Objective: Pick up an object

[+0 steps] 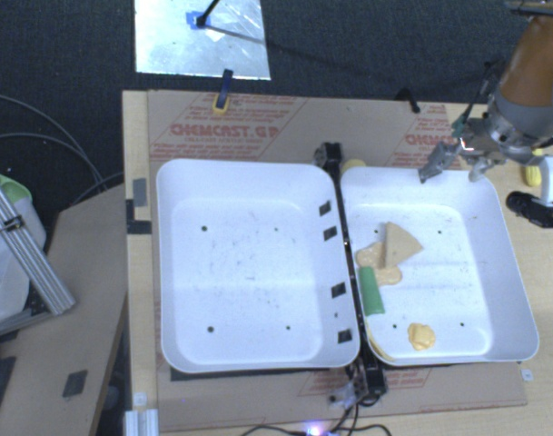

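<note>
The right bin (494, 271) holds a tan triangular piece (402, 242) lying over a pale yellow blob (374, 256). A green stick (371, 291) lies along the bin's left wall, and a small yellow lump (421, 336) sits near the front. My gripper (455, 171) hangs over the back rim of this bin, well behind and to the right of the tan piece. Its two fingers (430, 170) are spread apart, open, with nothing between them.
The left bin (249, 262) stands beside the right one, joined by a black divider with clips (335, 243). A small yellowish thing (353, 164) peeks out behind the right bin's back left corner. A metal sheet (201, 25) lies on the floor beyond the bench.
</note>
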`<state>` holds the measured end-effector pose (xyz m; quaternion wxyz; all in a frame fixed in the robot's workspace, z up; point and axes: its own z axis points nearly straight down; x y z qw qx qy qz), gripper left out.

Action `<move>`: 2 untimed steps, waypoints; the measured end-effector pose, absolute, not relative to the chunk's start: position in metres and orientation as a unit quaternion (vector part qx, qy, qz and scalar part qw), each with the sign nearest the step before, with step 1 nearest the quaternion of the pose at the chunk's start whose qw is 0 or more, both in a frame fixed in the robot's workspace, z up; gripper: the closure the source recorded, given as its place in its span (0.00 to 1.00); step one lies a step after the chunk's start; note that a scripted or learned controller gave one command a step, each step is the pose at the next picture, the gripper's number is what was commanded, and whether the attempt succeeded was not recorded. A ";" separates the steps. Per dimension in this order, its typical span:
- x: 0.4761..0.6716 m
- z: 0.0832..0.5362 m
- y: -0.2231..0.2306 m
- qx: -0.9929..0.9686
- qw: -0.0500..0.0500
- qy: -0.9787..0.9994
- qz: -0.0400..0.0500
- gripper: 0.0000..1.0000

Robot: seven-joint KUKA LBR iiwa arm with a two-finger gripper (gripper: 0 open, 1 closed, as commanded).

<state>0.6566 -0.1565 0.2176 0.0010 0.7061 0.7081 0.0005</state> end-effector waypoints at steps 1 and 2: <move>0.583 0.111 -0.111 0.706 -0.006 0.708 -0.002 0.00; 0.532 0.188 -0.020 0.703 -0.001 0.711 0.002 0.00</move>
